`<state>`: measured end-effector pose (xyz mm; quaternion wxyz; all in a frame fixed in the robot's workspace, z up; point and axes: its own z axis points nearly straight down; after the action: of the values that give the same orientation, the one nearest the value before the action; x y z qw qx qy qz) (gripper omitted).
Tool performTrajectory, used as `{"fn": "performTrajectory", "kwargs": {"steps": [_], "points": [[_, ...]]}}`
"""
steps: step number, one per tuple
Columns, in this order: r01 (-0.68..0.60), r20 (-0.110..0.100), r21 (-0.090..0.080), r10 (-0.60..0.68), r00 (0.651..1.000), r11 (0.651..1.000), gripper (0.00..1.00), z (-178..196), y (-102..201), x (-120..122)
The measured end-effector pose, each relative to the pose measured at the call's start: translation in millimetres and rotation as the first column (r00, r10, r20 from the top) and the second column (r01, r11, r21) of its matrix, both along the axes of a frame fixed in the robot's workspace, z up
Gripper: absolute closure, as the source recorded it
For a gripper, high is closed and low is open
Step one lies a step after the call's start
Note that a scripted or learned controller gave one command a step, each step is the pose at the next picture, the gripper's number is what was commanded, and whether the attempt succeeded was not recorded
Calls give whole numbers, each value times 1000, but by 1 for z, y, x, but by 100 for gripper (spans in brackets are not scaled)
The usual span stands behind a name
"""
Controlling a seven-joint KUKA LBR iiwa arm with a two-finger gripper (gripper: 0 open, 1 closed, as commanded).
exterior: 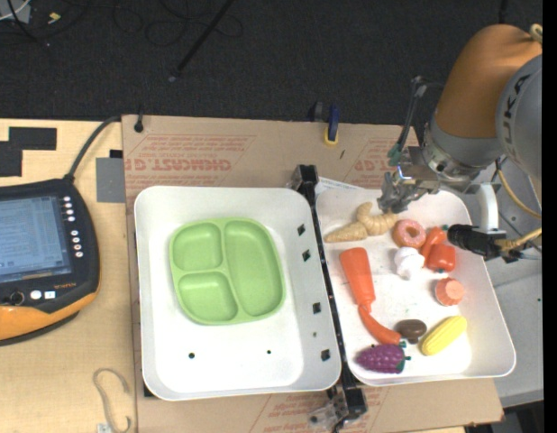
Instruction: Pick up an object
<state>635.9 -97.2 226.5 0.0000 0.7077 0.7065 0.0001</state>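
Note:
The right bin (pixel 495 350) holds several toy foods: a beige parsnip (pixel 360 225), a pink donut (pixel 408 233), a white garlic bulb (pixel 406 262), a red-orange pepper (pixel 440 250), an orange carrot (pixel 358 278), a red chili (pixel 378 326), a pink radish (pixel 450 290), a brown mushroom (pixel 410 329), a yellow corn cob (pixel 442 335) and purple grapes (pixel 381 359). My gripper (pixel 397 188) hangs over the bin's far edge, just above and behind the parsnip's right end. Nothing shows between its fingers.
The left bin (pixel 161 350) holds a green divided plate (pixel 227 271). A teach pendant (pixel 35 255) lies on the bench at far left. A black divider (pixel 319 287) separates the bins. Black cables hang beside the wrist.

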Motion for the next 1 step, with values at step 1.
{"fn": "performTrajectory", "kwargs": {"steps": [1], "points": [[-1, -1, 0, 1, 1000, 1000, 100, 1, 0, 0]]}}
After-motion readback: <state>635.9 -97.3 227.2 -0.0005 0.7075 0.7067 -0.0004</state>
